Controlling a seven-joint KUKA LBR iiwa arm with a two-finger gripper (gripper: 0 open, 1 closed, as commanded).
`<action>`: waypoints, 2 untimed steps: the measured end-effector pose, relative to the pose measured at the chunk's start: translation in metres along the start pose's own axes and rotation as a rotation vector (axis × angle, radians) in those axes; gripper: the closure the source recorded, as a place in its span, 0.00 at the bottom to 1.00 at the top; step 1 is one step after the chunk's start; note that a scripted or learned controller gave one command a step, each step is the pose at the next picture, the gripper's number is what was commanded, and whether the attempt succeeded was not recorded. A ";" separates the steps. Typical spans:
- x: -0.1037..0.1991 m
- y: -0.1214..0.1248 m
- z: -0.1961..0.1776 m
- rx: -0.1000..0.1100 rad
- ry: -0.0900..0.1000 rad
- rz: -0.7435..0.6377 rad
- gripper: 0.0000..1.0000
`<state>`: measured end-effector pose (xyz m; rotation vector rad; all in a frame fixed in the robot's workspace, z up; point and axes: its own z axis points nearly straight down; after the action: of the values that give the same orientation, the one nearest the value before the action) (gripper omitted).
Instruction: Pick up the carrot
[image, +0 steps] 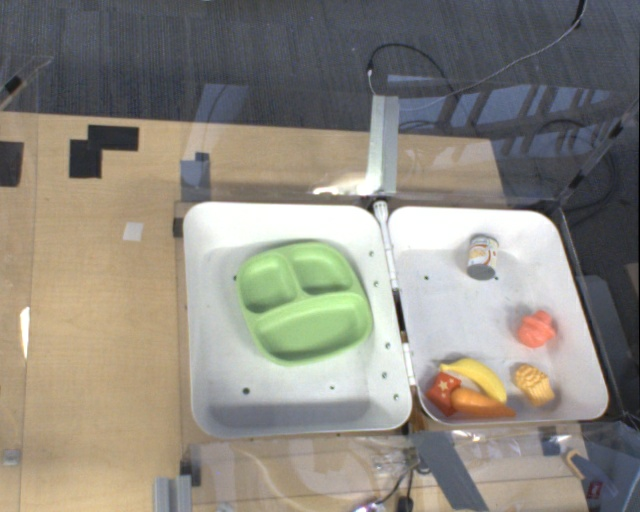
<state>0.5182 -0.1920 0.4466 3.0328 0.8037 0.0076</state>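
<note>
**Carrot waits in the near corner of the right bin**

In the left bin (200, 300) lies a green divided plate (303, 301), a little tilted, with three compartments and nothing in them. The right bin (440, 240) holds all the small things. Towards its far side a small can (482, 256) stands alone. More to the right, about the middle, sits a red-orange toy fruit (537, 329), well apart from the can.

The carrot (480, 403) lies flat at the near edge of the right bin, close to its near left corner. It touches a red strawberry-like piece (444, 385) on its left and a banana (476, 377) just behind it. A yellow-brown toy food (533, 383) lies near, to the right.

The step in hand seems to be the very start: nothing is grasped yet, and the state of the jaws I cannot tell. The next move probably calls for a descent over the carrot with the fingers across its narrow width. The risk, I think, is the crowding: the banana and the bin wall leave little room.
</note>
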 end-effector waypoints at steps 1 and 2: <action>0.002 0.000 -0.011 -0.002 0.001 -0.012 1.00; 0.004 -0.001 -0.022 -0.004 0.002 -0.024 1.00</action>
<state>0.5209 -0.1896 0.4686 3.0195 0.8387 0.0126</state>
